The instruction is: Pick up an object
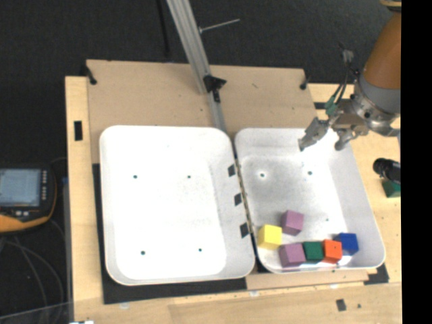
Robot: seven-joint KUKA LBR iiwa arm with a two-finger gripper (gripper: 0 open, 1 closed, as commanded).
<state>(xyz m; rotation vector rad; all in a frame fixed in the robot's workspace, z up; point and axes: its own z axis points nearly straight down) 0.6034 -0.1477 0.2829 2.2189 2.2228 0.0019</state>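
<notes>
Nearest me, along the front wall of the right bin (364, 201), sit the things I could pick: a purple block (292, 254), a green block (313, 251), an orange block (333, 250) and a blue block (347, 242) packed in a row, touching or nearly so, with a yellow block (271, 235) just to their left and a second purple block (293, 221) a little behind it. The left bin (169, 201) lies beside them with bare white floor. Farther back, the gripper (327, 135) hangs over the rear edge of the right bin, well apart from every block, its two fingers spread with nothing between them. From here I judge the main risk is the crowding: if I come down on the row, a finger is likely to land on a neighbour or jam against the front wall, and the block could squirt out sideways. The yellow block or the second purple block look like safer targets, having room on their sides. I cannot make out how high the fingertips are above the bin floor, and the arm above the wrist is cut off at the right edge.
</notes>
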